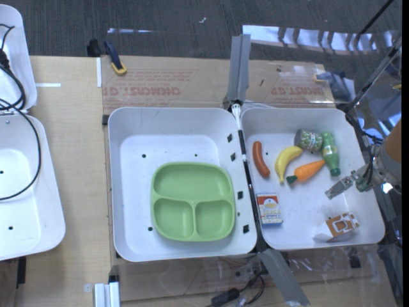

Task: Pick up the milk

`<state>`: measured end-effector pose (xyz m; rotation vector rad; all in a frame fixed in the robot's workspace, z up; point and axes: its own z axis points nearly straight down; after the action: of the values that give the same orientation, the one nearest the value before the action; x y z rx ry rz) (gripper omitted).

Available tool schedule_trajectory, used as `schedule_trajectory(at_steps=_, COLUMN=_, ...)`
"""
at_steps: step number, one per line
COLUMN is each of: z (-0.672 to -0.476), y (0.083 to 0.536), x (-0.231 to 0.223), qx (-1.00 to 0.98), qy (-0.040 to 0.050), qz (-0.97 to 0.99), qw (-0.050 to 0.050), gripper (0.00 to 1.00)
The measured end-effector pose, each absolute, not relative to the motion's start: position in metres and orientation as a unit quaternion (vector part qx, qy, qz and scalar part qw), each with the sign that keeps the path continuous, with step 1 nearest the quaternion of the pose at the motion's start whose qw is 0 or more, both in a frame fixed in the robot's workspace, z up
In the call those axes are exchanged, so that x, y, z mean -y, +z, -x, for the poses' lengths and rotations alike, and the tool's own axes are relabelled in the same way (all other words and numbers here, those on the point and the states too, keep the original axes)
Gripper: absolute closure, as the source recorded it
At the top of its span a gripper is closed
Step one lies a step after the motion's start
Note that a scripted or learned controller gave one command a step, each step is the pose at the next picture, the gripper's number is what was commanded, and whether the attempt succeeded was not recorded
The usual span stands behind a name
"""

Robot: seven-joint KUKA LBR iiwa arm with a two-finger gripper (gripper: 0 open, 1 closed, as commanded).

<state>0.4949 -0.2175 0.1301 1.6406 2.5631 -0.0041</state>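
The gripper is hovering over the right bin by its right wall; whether it is open or closed, I cannot tell. The milk carton is lying tilted in that bin's near right corner, just nearer than the gripper, apart from it. A green tray is sitting in the left bin
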Motion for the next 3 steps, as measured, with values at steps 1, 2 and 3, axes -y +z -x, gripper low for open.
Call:
schedule_trajectory(at_steps=1, z=-0.499, y=0.129, x=0.221, qx=-0.829, qy=0.0039, qz=-0.557, qw=0.049, gripper=0.00)
schedule_trajectory(at_steps=2, z=-0.497, y=0.129, x=0.222, qx=-0.866, qy=-0.0025, qz=-0.498, qw=0.051, gripper=0.00)
schedule_trajectory(at_steps=3, z=-0.496, y=0.185, x=0.187, qx=-0.887, qy=0.0000, qz=-0.461, qw=0.001, gripper=0.00)
